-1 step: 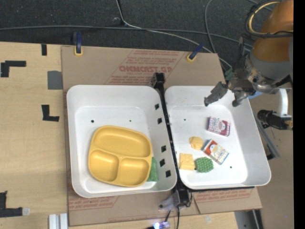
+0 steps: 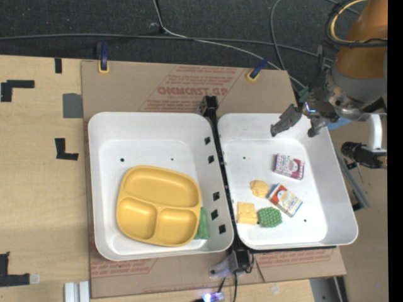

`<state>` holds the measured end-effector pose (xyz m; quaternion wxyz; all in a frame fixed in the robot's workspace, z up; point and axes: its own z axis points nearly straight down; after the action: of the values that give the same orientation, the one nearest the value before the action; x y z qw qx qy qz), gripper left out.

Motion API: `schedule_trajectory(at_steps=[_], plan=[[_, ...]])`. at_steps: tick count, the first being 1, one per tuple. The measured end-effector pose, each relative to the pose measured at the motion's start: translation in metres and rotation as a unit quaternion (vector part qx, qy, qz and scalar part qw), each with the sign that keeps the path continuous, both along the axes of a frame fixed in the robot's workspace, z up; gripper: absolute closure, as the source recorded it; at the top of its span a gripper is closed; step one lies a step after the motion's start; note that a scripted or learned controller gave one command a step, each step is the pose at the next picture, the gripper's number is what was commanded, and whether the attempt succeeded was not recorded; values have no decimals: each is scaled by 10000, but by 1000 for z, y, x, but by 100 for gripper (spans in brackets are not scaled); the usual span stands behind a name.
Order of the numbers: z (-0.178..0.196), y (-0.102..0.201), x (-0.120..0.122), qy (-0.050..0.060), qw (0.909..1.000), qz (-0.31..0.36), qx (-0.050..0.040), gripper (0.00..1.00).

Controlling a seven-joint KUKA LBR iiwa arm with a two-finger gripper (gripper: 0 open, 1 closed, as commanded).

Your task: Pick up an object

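End effector (image 2: 298, 123) apparently open, empty, small box (image 2: 288, 166) just below

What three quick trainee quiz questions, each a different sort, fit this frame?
1. True or false: the yellow tray lies in the right bin.
2. Which is nearest the gripper? A: green toy B: purple carton C: yellow tray
3. Fill in: the gripper's fingers are ___, holding nothing.

Key: 1 false, it lies in the left bin; 2 B; 3 open.
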<state>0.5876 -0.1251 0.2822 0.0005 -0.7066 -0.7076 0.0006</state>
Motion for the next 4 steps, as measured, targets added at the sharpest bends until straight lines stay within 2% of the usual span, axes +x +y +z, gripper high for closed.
schedule_trajectory(at_steps=[3,4], plan=[[-137,-8,3,22,10000,-1,-1,0],[-125,-8,5,5,10000,6,0,100]])
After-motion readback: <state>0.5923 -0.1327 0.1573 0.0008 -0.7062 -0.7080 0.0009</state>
